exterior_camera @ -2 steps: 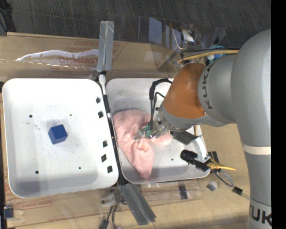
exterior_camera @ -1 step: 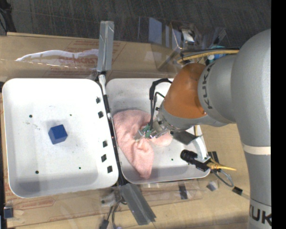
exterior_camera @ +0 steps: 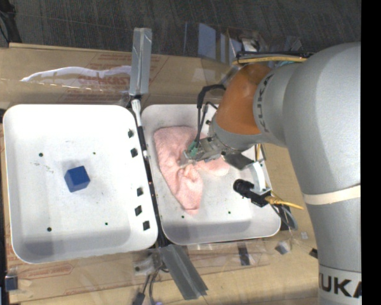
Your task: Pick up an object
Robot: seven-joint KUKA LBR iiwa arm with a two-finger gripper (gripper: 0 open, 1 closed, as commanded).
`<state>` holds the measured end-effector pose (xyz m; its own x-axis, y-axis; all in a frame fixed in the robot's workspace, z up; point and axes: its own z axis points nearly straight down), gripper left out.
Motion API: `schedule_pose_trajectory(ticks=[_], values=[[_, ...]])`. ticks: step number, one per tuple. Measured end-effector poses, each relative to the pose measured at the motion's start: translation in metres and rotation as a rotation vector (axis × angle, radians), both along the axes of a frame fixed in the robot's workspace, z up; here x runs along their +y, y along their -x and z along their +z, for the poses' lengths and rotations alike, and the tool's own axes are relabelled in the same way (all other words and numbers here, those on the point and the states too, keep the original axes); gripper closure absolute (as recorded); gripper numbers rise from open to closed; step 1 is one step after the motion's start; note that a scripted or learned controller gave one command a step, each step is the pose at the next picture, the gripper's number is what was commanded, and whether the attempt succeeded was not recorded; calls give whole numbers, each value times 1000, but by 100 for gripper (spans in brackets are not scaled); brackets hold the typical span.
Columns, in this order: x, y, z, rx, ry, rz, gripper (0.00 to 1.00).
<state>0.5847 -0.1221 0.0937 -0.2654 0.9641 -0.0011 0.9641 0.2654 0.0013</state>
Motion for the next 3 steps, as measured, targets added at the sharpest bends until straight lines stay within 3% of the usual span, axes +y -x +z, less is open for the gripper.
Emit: schedule_pose_trajectory(ticks=[1,2,3], values=[[15,27,-1,2,-1,98,0],[17,-3,0,0,0,182,0],[17,-3,0,0,0,182,0]])
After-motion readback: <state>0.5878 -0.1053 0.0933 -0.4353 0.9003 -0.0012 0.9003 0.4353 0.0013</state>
